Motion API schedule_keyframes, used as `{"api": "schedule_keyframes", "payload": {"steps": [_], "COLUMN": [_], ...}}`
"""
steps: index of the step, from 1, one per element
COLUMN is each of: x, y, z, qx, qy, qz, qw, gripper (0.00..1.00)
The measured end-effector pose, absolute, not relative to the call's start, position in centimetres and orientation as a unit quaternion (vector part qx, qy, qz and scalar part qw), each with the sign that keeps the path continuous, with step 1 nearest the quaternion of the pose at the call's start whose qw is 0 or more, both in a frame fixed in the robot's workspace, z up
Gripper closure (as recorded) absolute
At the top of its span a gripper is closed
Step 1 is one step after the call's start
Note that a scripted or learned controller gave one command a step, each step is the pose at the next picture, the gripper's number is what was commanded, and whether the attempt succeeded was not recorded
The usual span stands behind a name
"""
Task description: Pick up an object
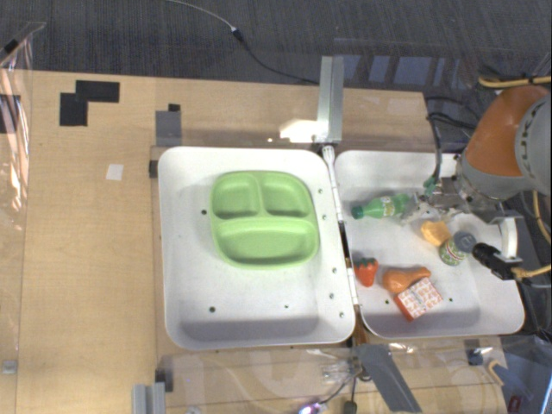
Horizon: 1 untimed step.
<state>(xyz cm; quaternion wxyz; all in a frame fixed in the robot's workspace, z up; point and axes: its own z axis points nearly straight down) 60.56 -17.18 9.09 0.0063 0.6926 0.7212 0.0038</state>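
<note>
The right bin [492,304] holds several small objects. A green bottle [384,206] lies on its side near the bin's back left. Close to it are a yellow-orange piece [435,231] and a small round jar [455,248]. A red-orange toy vegetable [367,272], an orange lump [404,279] and a red-and-white checkered box [420,299] lie toward the front. My gripper [445,198] is low over the back of this bin, just right of the bottle's end and above the yellow-orange piece. The wrist hides what is beneath it.
The left bin [185,300] holds a green divided plate [262,217]. A metal post [331,102] stands behind the wall between the bins. The grey arm with its orange band [502,136] covers the right bin's back right corner. A black part [490,260] juts out beside the jar.
</note>
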Motion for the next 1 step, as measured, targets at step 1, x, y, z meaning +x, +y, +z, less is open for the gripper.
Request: {"api": "schedule_keyframes", "payload": {"steps": [1], "x": [67.15], "y": [-16.49], "z": [8.79], "qx": [0.74], "qy": [0.673], "qz": [0.0023], "qw": [0.003], "gripper": [0.0]}}
